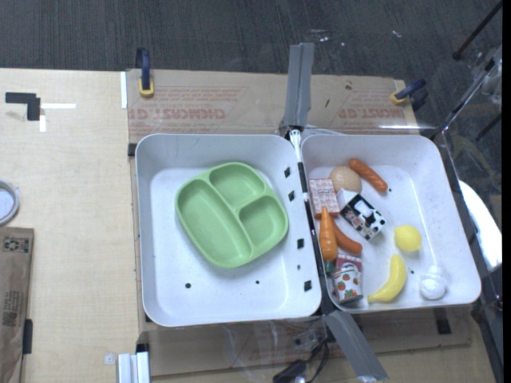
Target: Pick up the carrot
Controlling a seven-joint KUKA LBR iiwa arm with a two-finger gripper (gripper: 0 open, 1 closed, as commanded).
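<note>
Left bin (pixel 152 214): I see green divided plate (pixel 231 212), nothing for me there. Right bin (pixel 447 182): carrot (pixel 327 234) lies against left wall, near divider, lengthwise, touching second orange piece (pixel 348 242) and small pink box (pixel 322 195); can (pixel 346 284) just below. I judge carrot light, rigid plastic, smooth, likely slippery, tapered. I'd pinch across thick middle, jaws crosswise. Wall close, clearance tight. Gripper state: cannot tell from this view.
</note>
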